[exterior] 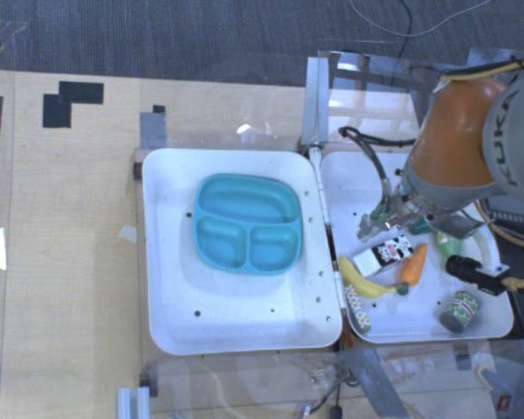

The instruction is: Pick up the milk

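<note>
My fingers [377, 221], spread I cannot tell, hover just above-left of the small white rectangular milk carton [386, 253], lying slantwise.

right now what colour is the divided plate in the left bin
Light blue, seen clearly in the camera view: the divided plate sits in the left bin.

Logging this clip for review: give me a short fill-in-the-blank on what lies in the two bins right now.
1. The blue divided plastic plate lies in the ____ white bin.
2. The yellow banana lies in the right white bin, beside an ____ carrot.
3. The small black-and-white milk carton lies between the banana and the arm's end effector, in the ____ bin.
4. The blue plate has ____ compartments.

Missing words: left; orange; right; three
</note>
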`<state>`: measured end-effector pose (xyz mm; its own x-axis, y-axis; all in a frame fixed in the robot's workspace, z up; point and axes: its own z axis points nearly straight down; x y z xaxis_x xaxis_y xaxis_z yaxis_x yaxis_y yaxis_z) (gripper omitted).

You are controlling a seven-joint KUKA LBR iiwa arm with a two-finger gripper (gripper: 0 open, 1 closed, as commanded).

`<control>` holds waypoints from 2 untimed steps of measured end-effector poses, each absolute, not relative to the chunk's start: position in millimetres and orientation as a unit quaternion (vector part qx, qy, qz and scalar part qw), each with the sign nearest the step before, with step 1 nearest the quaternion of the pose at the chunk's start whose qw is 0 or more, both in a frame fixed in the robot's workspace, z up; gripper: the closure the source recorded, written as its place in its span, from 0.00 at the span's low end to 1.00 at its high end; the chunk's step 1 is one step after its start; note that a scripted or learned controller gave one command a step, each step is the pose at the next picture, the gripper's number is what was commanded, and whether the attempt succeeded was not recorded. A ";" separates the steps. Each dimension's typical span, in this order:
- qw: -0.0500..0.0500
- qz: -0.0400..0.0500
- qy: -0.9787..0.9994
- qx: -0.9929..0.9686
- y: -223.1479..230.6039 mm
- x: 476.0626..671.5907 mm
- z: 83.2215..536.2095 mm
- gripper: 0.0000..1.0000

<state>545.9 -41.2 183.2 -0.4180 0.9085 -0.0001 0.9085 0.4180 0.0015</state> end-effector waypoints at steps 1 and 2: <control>0.000 0.000 0.791 0.612 -115.5 507.4 158.3 1.00; -0.001 0.000 0.664 0.747 -124.3 487.3 145.2 1.00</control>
<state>487.3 -124.3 145.2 0.1172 0.9931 0.0008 0.9931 -0.1172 -0.0021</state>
